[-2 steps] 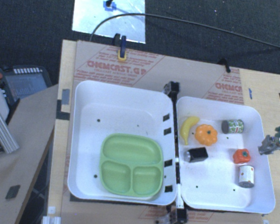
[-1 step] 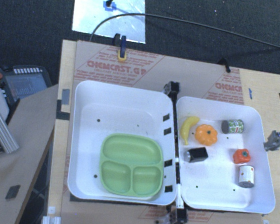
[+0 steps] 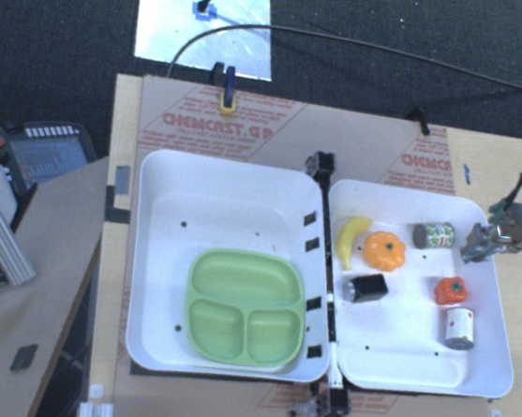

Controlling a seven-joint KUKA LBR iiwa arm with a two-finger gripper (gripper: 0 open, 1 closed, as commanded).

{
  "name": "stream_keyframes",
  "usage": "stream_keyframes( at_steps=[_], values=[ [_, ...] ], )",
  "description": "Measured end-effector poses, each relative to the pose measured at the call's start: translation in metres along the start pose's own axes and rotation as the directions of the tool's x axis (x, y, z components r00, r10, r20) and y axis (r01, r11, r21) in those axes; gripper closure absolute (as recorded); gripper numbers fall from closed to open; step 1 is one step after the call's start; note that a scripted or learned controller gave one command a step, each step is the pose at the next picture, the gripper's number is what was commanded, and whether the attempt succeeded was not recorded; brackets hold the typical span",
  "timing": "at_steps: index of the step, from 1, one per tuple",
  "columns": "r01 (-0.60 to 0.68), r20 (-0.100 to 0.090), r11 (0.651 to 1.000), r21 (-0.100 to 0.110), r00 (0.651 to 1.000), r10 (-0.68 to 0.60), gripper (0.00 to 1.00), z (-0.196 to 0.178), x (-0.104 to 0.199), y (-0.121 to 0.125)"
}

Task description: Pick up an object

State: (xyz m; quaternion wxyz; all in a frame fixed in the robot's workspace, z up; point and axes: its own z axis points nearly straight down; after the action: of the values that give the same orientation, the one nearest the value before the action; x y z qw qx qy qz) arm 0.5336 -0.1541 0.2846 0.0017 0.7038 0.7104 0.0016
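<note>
Gripper [image 3: 480, 241] hangs at the right bin's [image 3: 411, 374] far right edge; whether it is open, I cannot tell. Nearest, the can [image 3: 433, 235] looks stiff, light and slippery: grasp across its sides.

Two white bins side by side. Left bin [image 3: 158, 237]: green divided plate [image 3: 247, 307], near side. Right bin [image 3: 486, 372]: banana [image 3: 352, 239], orange pumpkin [image 3: 384, 251], black block [image 3: 365, 287], green can [image 3: 434, 235], red tomato [image 3: 451, 290], white cup [image 3: 459, 327]. Gripper [image 3: 480, 241] at far right rim, beside the can.
</note>
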Motion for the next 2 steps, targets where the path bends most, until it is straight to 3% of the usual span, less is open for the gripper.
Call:
stream_keyframes(
  at_steps=[2],
  values=[
    [0.001,-0.002,1.0,0.001,1.0,-0.001,1.0,0.011,0.097,0.025]
  ],
)
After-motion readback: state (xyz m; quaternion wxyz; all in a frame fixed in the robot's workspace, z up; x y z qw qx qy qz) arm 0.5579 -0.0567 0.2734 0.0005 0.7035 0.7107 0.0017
